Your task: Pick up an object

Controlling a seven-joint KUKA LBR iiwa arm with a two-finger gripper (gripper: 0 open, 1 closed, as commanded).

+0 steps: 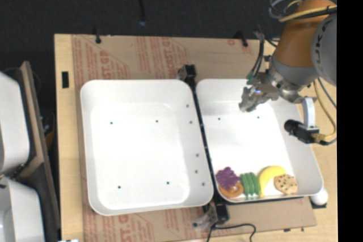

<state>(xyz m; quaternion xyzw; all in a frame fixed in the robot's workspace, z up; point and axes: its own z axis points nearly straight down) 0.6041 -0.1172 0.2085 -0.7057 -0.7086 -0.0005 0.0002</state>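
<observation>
While our gripper [249, 100] hangs over the far end of the right bin [238, 139], we cannot tell how its jaws stand, and nothing shows in them. Grapes [228, 178], bean [250, 184], banana [271, 173] and cookie [285, 183] huddle along the near wall, well apart from it.

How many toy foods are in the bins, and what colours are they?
Purple: 1, the grapes
Orange: 1, the round piece under the grapes
Green: 1, the ridged green piece
Yellow: 1, the banana
Tan: 1, the cookie
Total: 5, all along the right bin's near edge.
</observation>
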